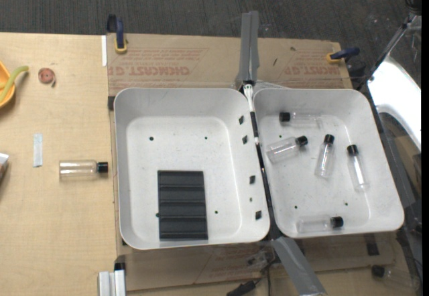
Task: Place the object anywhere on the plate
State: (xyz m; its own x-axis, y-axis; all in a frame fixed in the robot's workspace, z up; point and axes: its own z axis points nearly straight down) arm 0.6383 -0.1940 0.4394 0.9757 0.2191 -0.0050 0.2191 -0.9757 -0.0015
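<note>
Vials (287,147): five, clear with black caps, lying loose in the right bin (375,120).
Plate (181,205): black, ribbed, in the left bin (124,154).
Handling: we judge them light, stiff, slick, prone to roll; grip across mid-barrel.
Jaws: we cannot tell their state.

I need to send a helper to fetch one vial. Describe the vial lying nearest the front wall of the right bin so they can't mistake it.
Start at the right bin, the one scattered with clear black-capped vials. Look along its front wall, nearest the viewer, for the vial lying crosswise, cap pointing right. The four other vials cluster farther back; this one lies alone.
</note>
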